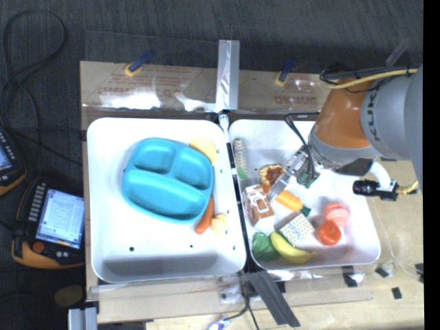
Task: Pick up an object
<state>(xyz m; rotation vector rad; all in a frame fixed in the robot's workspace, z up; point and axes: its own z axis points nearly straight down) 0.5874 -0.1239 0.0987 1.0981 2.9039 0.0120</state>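
The gripper (278, 188) reaches down into the right bin (357, 253); whether it is open or closed cannot be told, and nothing is visibly held. Its tip sits over a small printed packet (257, 201), with a glossy orange piece (289, 201) just beside it. Further off lie a curved yellow banana (292, 248), a checkered block (297, 229) and a round red fruit (329, 234). Well apart, the left bin (110, 253) bears a smooth blue divided tray (168, 177) and a slim carrot (205, 217).

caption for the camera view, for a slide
Gripper lowered among toy food in the right bin; blue tray sits in the left bin.
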